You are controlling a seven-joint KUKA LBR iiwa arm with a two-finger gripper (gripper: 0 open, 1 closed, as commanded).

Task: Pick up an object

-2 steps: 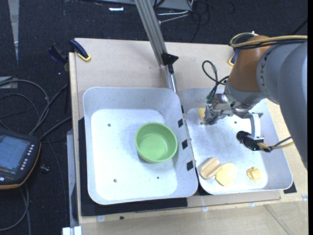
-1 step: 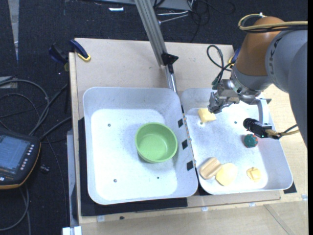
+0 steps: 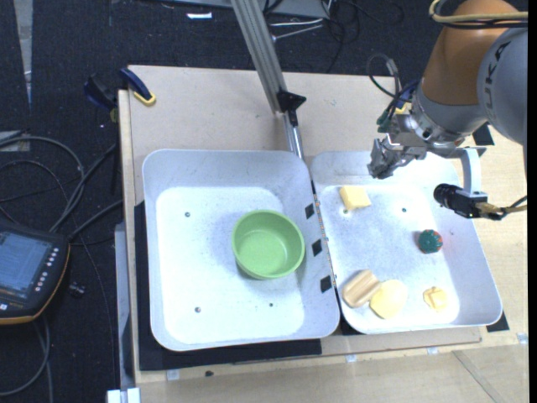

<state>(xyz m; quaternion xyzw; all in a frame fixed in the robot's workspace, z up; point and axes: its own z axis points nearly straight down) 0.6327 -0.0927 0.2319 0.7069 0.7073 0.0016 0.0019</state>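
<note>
At the far left of the frame a dark handheld control pendant (image 3: pixel 25 271) lies off the surface. The left shallow white bin (image 3: pixel 180 309) holds a round pale-green plastic bowl (image 3: pixel 268 243), sitting upright near the bin's right side with bare floor around it.

In the right shallow white bin (image 3: pixel 470 259), a small yellow wedge-shaped block (image 3: pixel 355 197) sits in the upper left corner, close to the wall shared by the bins. Lower down, a tan bread-like roll (image 3: pixel 360 287) and a round pale-yellow piece (image 3: pixel 388 299) lie touching each other. Further right are a small dark-green and red rounded toy (image 3: pixel 430 241), standing alone, and a small yellow lumpy piece (image 3: pixel 435 297) near the lower wall.

The tool (image 3: pixel 384 163) hangs over the upper edge of the right bin, just above and to the right of the yellow block; whether it is open or closed I cannot tell, and nothing is visible in it.

The yellow block is nearest. It looks light and fairly rigid, probably toy food, best gripped across its short sides. The nearby walls may crowd the approach, though there is open room on its lower right. The green toy has free space all round but may roll.
</note>
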